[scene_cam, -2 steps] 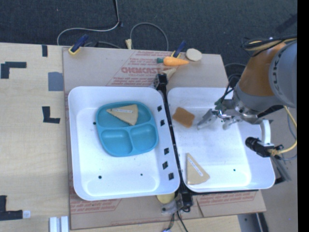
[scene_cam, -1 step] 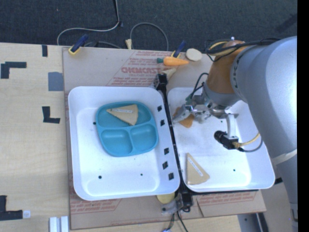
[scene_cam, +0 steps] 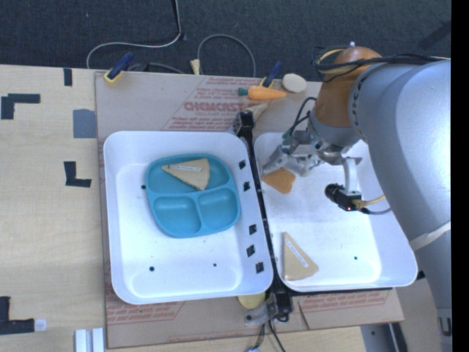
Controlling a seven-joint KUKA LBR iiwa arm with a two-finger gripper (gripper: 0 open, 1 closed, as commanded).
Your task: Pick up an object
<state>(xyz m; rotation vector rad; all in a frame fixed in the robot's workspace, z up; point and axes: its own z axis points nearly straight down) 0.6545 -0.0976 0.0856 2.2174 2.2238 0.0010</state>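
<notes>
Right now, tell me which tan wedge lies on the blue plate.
The wedge in the blue plate's large top compartment, in the left bin. The other wedge lies on the right bin's bare floor.

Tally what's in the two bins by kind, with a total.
Blue divided plate: 1, left bin.
Tan sandwich wedges: 2, one on the plate, one near the front of the right bin.
Orange-brown chunk: 1, right bin, just under the end effector.
Total: 4
</notes>
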